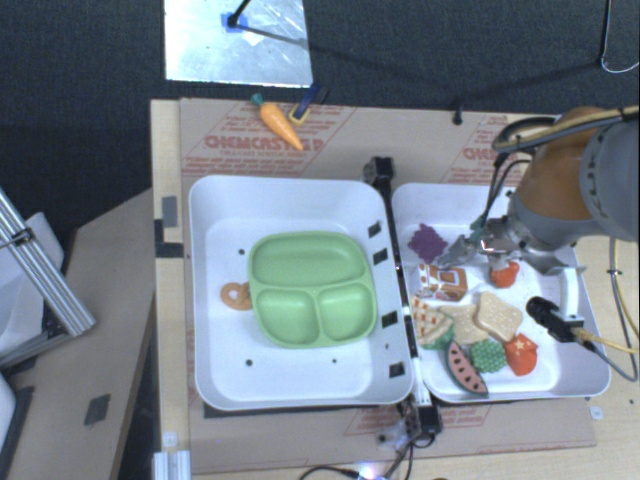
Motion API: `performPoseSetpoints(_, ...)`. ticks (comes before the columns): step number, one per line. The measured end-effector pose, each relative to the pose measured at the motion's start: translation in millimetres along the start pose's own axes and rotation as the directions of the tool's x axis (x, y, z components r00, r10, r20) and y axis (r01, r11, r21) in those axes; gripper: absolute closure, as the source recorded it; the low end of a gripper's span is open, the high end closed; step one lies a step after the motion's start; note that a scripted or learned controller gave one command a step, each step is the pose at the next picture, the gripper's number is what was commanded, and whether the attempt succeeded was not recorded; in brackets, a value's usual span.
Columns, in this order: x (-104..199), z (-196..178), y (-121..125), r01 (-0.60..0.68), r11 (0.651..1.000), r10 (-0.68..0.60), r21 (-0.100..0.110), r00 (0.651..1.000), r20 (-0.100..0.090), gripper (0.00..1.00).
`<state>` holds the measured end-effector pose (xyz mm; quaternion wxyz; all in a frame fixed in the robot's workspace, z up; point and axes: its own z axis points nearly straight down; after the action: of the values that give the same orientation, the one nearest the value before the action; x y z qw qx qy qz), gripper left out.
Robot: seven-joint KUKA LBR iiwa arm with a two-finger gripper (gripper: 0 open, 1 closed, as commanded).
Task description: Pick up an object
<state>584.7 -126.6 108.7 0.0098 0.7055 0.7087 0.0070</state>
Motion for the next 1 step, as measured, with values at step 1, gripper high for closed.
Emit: performPoseSetpoints(1,0.2,15.5,8.7,0.0,1.0,0.0,-0.005,1.0,0.0,0.0)
